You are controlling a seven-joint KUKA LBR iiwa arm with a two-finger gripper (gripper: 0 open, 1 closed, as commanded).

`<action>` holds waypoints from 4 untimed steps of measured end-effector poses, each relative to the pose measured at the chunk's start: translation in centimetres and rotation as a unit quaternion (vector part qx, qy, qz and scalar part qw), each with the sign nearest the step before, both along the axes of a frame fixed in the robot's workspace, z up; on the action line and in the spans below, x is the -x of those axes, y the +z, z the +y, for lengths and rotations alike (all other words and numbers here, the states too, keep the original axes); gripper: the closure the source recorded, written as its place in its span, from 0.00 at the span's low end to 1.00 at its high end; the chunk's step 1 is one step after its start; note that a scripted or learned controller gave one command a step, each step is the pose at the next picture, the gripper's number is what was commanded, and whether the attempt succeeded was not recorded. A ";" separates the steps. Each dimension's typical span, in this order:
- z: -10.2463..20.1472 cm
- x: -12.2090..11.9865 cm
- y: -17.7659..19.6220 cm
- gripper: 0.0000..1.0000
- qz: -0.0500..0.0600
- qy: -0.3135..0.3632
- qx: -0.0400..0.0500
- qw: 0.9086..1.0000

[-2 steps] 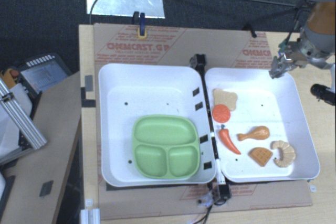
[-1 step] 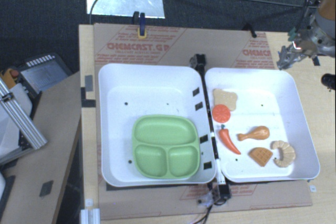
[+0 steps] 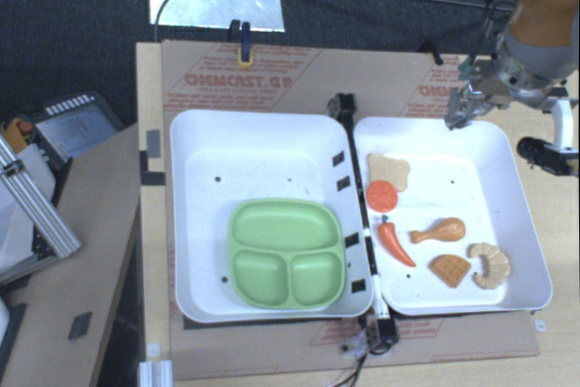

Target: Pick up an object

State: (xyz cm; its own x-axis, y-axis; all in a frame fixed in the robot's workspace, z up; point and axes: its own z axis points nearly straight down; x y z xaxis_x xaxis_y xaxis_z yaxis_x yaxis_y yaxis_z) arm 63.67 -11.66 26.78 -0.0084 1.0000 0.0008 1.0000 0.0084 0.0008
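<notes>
Gripper (image 3: pixel 458 116) hangs over right bin (image 3: pixel 521 186) back rim, jaws state you cannot tell. Risk: descent here hits rim; toy food (image 3: pixel 440 232) lies well apart.

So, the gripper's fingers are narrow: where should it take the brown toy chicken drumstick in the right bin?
Probably the brown toy chicken drumstick by its thin bone end, pointing toward the red chili pepper. Come from straight above, fingers across the shaft; it lies flat, clear of neighbours.

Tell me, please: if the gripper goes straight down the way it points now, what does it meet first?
Probably the far rim of the right bin, or bare floor just inside it. The gripper hangs above that corner, away from the toast slice. Depth is unclear.
</notes>
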 end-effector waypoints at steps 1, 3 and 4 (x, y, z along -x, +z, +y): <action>5.0 0.8 -0.6 1.00 0.000 0.000 0.000 1.000; 14.6 4.9 -1.3 1.00 0.001 0.000 0.000 1.000; 19.5 7.5 -3.8 1.00 0.002 0.000 -0.001 1.000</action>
